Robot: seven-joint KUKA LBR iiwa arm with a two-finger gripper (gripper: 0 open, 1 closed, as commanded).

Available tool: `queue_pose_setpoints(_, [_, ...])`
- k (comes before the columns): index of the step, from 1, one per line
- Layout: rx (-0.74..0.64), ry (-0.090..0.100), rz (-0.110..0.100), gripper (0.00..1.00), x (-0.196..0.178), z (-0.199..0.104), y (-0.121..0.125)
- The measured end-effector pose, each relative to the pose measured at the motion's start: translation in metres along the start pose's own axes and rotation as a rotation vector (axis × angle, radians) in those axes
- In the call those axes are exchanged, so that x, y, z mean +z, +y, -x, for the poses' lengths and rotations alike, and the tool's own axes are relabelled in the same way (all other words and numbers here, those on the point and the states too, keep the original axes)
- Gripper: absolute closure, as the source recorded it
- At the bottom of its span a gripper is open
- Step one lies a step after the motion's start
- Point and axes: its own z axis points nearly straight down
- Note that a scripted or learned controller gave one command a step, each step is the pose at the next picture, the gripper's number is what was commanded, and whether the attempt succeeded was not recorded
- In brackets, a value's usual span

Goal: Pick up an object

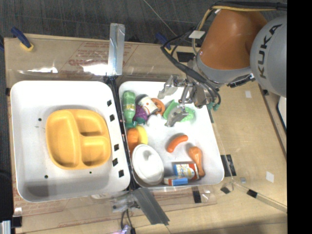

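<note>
My gripper (173,103) hangs over the back of the right bin (209,130), with its fingers spread open. A green toy piece (186,114) lies right by the lower fingertip (176,117), partly hidden by it, and is not clamped between the fingers. To the left of the gripper lie a purple, white and orange toy (145,108) and a green bottle (128,104). In front of the gripper an orange sausage (176,142) lies on the bin floor.
The right bin also holds a white bowl (147,163), a carrot (132,138), a yellow piece (142,134), a drumstick (196,156), a small can (185,169) and a flat packet (175,181). A yellow divided plate (78,136) lies in the left bin (24,106).
</note>
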Motion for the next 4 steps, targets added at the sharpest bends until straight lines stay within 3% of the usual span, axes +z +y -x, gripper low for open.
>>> queue_pose_setpoints(1, [0.342,0.004,0.001,0.00,0.075,-0.047,-0.044])
queue_pose_setpoints(2, [0.384,0.004,0.001,0.00,0.176,-0.036,-0.101])
queue_pose_setpoints(3, [0.535,0.001,0.003,0.00,0.179,-0.052,-0.107])
queue_pose_setpoints(4, [0.536,0.001,0.003,0.00,0.179,-0.052,-0.108])
